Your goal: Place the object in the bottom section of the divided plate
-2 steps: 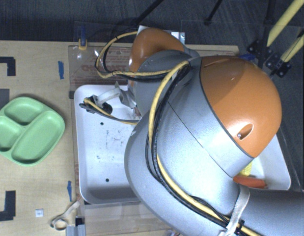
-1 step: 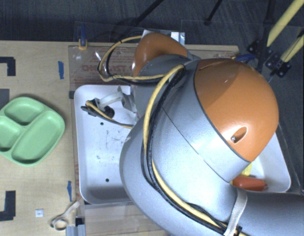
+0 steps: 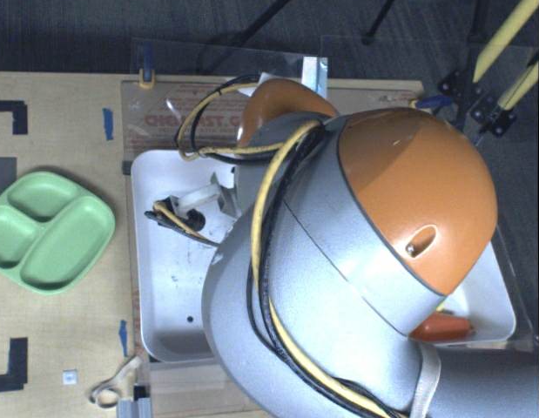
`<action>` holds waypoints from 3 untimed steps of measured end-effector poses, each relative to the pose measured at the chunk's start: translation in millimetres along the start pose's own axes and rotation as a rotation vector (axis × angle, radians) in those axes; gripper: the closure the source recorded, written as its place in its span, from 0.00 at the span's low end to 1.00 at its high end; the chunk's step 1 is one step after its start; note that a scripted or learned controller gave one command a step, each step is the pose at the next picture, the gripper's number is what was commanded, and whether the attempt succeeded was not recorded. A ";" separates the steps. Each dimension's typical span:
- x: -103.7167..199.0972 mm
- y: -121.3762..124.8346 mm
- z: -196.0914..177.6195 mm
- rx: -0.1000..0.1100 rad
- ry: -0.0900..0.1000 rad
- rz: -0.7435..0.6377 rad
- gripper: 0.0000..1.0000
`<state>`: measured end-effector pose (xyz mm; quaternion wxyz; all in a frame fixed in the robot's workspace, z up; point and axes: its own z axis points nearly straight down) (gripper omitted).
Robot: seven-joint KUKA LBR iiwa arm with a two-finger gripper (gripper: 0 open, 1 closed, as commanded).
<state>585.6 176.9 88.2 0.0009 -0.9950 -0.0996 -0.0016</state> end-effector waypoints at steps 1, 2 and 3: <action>34.0 -41.1 -0.2 -0.003 0.001 -0.220 1.00; 33.5 -42.4 0.8 0.000 0.000 -0.220 0.00; 34.2 -43.0 -10.7 0.000 0.000 -0.222 1.00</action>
